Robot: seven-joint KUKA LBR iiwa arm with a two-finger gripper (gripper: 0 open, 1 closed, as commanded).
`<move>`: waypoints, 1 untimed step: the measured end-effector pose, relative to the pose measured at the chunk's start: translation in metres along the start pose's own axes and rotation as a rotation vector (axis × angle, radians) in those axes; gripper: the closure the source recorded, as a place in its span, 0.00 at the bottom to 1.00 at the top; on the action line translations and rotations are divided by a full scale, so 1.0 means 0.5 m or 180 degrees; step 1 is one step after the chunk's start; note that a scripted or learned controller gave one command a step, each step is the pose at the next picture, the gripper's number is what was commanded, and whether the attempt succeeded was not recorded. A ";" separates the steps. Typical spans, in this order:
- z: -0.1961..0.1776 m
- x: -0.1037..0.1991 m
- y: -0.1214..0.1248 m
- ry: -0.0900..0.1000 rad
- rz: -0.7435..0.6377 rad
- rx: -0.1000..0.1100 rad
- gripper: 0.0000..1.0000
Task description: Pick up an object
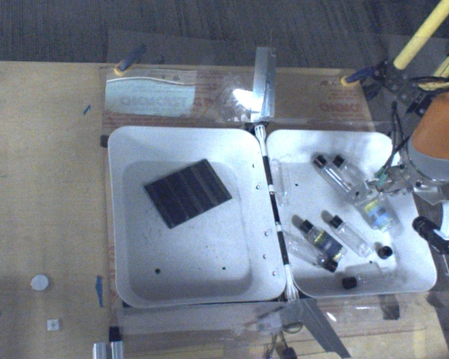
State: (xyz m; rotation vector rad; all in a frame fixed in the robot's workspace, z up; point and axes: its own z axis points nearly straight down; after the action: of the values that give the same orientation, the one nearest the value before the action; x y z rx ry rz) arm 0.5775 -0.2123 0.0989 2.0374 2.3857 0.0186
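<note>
The right bin (411, 279) holds several small clear bottles with black caps. Two lie side by side near its back (334, 172). One with a blue and yellow label (320, 240) lies at the front, with a clear one (350, 234) beside it. Another labelled bottle (378, 215) lies by the right wall. My gripper (382, 180) hangs low over the right side of this bin, just above that bottle, under the orange-banded wrist (438, 129). A dark ribbed flat pad (188, 192) lies in the left bin (127, 275).
Two loose black caps (384, 252) (349, 282) sit near the right bin's front edge. A metal bracket (264, 84) and a clear plastic bag (151, 96) lie behind the bins. A yellow pole (426, 25) slants at top right.
</note>
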 end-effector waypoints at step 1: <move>-0.195 0.071 0.063 -0.0020 0.0098 0.0030 1.00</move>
State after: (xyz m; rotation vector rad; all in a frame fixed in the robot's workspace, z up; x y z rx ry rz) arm 0.6019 -0.1727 0.1969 2.0750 2.3553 0.0010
